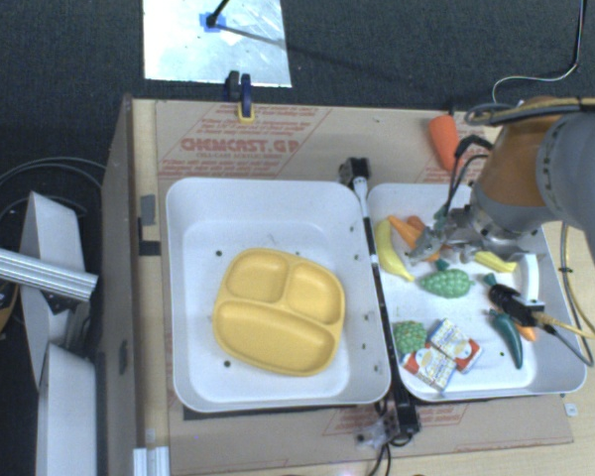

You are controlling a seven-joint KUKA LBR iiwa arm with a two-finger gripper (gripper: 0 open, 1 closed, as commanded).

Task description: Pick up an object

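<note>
Two packets [443,355]: lay side by side at the near end of the right bin [555,365], touching a green leafy piece [409,335].
Yellow plate [278,310]: three-part, sat in the middle of the left bin [193,266].
Green bumpy piece [446,284]: lay mid-bin, just nearer than the claw.
Banana [389,251]: stretched along the right bin's left wall.
Claw [438,241]: hung low in the right bin, between a carrot [407,228] and a small yellow piece [496,262]; whether it was open or closed could not be told.
Arm [575,167]: reached in from the right, wrist bent downward, orange band [516,162] above it.
Orange object [443,139]: lay on the table [278,132] beyond the right bin.
</note>
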